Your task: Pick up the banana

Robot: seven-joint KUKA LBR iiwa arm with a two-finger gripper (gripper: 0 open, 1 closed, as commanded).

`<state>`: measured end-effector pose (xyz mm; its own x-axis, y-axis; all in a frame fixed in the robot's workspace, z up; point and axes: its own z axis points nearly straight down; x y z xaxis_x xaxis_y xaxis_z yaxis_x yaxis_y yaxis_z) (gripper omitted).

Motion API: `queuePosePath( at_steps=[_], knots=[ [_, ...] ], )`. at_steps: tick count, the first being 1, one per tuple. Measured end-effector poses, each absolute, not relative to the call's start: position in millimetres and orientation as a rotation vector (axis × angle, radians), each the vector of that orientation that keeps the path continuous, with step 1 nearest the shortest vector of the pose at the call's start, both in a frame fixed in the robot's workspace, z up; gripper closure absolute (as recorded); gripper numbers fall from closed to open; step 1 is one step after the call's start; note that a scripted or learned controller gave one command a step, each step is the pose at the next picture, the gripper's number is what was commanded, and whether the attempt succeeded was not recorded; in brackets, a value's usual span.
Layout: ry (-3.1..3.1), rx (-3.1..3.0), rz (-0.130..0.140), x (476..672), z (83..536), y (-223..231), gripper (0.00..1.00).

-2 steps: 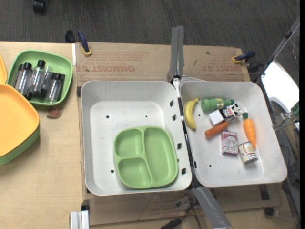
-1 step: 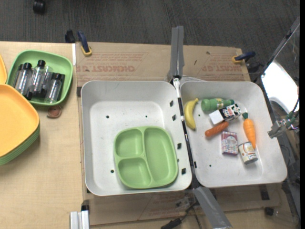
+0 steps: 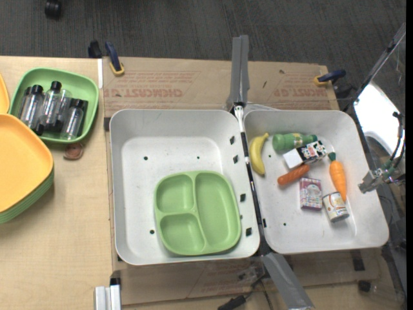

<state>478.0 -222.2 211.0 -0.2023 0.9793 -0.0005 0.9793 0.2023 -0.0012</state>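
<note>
Banana point(image 3: 258, 154): yellow, I see it paler at the lower tip.
Bins point(image 3: 129, 173): white, both, with small dark dots.
Divided plate point(image 3: 197, 212): light green, plain.
Carrots point(image 3: 338, 178): orange; one point(image 3: 293, 174) redder.
Bottle point(image 3: 293, 141): green, white cap.
Small carton point(image 3: 313, 152): white with black patches.
Packet point(image 3: 310, 193): pink-purple print.
Can point(image 3: 335, 207): white, red and orange label.
Stacked plates point(image 3: 22, 166): orange-yellow.
Side tray point(image 3: 87, 89): green, holding clear, black-capped vials.
Counter point(image 3: 58, 250): pale wood.
Cardboard point(image 3: 168, 86): brown, red lettering.
</note>
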Motion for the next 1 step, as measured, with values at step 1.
queuePosePath(
  at_steps=[1],
  knots=[
    [-2.461, -1.955, 0.001, 478.5, 261.1, -222.4, 1.00]
  ],
)
